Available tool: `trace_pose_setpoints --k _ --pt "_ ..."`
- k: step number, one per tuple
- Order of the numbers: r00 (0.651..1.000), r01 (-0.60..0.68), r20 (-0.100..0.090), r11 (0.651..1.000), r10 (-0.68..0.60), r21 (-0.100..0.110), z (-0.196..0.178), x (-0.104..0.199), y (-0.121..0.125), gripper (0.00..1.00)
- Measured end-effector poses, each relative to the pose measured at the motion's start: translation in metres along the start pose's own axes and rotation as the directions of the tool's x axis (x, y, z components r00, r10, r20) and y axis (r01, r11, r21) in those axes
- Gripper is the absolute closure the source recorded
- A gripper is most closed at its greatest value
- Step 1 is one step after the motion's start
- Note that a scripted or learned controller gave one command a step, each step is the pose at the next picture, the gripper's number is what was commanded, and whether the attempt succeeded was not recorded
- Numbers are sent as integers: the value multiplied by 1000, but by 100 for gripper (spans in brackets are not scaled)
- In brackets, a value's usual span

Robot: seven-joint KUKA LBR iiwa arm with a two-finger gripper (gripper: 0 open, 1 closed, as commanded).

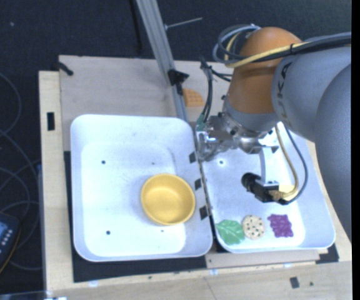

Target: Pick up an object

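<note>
Grey metal gripper (212, 144) hangs over the right bin's (311, 199) near-left corner; whether it is wide or narrow I cannot tell. Below it lie a green piece (230, 230), cookie (252, 227) and purple piece (281, 225); a yellow bowl (167, 199) sits down-left. Best centre above one before descending. No writing is readable.

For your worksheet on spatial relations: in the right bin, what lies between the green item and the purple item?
In the camera view, a round speckled cookie lies between the green item and the purple item, in a row along the right bin's near edge.
</note>
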State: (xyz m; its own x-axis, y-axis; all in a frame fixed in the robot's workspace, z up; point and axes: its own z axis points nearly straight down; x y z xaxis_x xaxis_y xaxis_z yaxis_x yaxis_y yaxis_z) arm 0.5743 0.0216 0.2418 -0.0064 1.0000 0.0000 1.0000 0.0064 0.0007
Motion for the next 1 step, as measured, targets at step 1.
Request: trace_pose_setpoints --k 1 --pt "1000 0 0 1000 0 0 10 50 23 100"
